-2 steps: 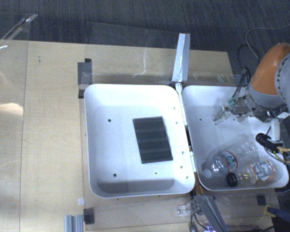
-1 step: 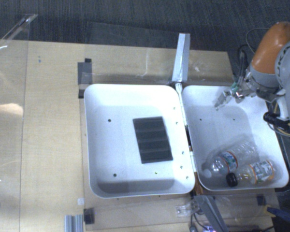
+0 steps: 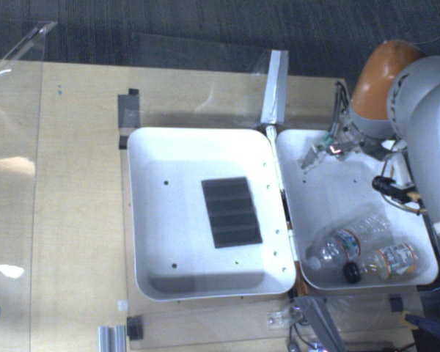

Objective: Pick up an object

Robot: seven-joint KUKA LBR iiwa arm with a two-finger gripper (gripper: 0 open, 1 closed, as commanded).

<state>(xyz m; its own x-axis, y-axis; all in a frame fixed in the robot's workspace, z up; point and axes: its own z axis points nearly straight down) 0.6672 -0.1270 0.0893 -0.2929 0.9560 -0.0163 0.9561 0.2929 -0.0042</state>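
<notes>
Landmark: the right bin (image 3: 308,196), the white tray on the arm's side of the bench.

Nearest the camera, against the bin's front wall, lie two clear plastic bottles. The bottle with the black cap (image 3: 378,262) lies on its side at the front right, its cap pointing toward the bin's centre and a printed label band around its body. Just beside it, toward the bin's front middle, lies the second clear bottle (image 3: 339,245), also on its side; the two appear to touch or nearly touch. Both look empty or nearly so, hence probably light, thin-walled and liable to dent, with a smooth round surface that may roll or slip from a pinch. The best hold is judged to be across the middle of the body at the label, jaws closing at right angles to the long axis.

Farther back, over the bin's rear part, hangs the gripper (image 3: 317,153), well apart from both bottles. Its slender metal fingers point toward the bin's rear left corner; nothing lies between them, and whether they stand apart or together cannot be told at this size.

Beyond the bin's left wall sits the left bin (image 3: 154,196), holding a dark ribbed block (image 3: 232,211) near its centre.
</notes>
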